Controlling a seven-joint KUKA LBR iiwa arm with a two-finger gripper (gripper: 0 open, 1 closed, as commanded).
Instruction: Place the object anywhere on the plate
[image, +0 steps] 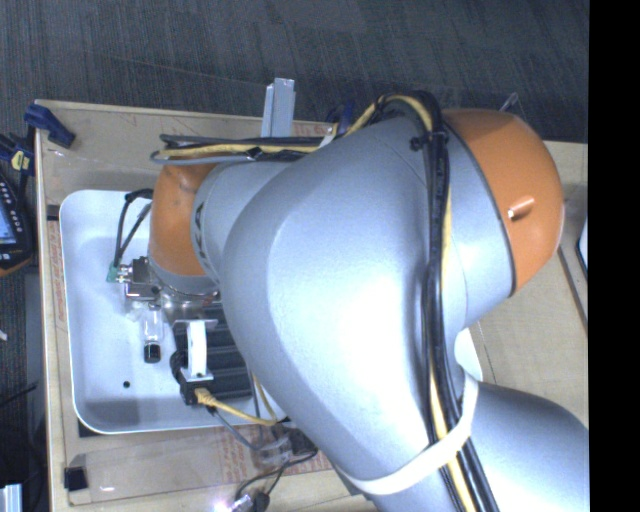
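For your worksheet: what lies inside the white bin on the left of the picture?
The gripper reaches down into the white bin, over bare white floor with a small dark speck. The arm covers the bin's right part, so whatever lies there, plate or object, cannot be seen.

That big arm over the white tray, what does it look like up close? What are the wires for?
The arm has smooth, rounded grey shells with orange bands: one dome-like at the upper right, one above the wrist. Black and yellow cables run along its outside; their purpose can't be told from this view. Its hand is a small block of metal and black parts with thin wires, over the white bin.
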